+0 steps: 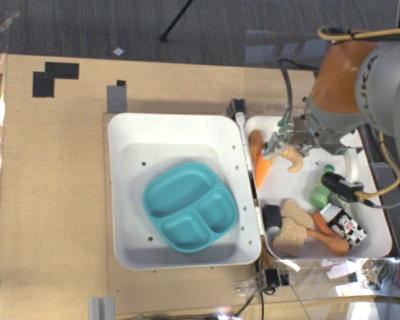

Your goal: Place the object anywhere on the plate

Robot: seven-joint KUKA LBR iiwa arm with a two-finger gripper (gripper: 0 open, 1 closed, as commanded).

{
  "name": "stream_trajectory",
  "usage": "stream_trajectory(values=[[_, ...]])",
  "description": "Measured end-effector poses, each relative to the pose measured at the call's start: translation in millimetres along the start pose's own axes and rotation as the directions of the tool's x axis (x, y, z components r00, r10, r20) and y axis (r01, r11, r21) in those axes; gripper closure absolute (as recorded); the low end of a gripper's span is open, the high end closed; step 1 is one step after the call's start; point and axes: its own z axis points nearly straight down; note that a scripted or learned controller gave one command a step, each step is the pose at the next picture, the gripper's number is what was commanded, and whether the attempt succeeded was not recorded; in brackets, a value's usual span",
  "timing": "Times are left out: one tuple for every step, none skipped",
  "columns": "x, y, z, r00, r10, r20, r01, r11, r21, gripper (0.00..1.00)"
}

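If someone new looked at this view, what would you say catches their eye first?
Probably the teal divided plate, alone in the left bin. Next, the grey and orange arm reaching in from the right, its tool low over the right bin, close to a carrot and a tan croissant-like piece among other cluttered items.

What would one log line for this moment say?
arm: over right bin | gripper: by croissant, carrot | plate: left bin, nothing on it
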Motion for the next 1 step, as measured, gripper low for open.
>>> stream_trajectory(values=[[44.4,-27.7,1.3,0.997,0.072,-0.003,-0.072,0.997,0.002,1.0]])
